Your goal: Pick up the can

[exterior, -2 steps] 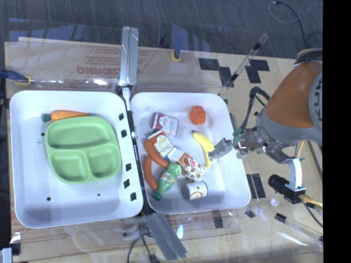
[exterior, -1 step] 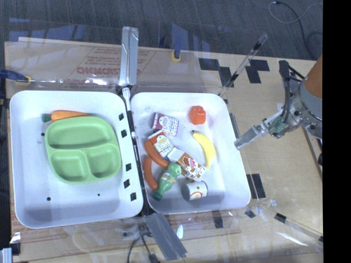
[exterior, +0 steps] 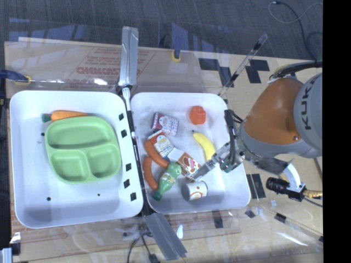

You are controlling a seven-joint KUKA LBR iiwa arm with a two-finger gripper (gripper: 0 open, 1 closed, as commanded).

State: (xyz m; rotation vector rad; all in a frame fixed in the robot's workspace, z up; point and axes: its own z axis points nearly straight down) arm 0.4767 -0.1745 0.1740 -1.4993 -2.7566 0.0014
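The small white cylindrical can (exterior: 194, 190) lies on its side near the front edge of the right white bin (exterior: 239, 199). Just behind it, the gripper (exterior: 204, 170) hovers; whether it's clenched, I cannot tell.

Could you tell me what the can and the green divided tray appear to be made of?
The can looks like metal or plastic under a printed label, with a pale glossy end. The green divided tray looks like moulded matte plastic: uniform colour, rounded compartments.
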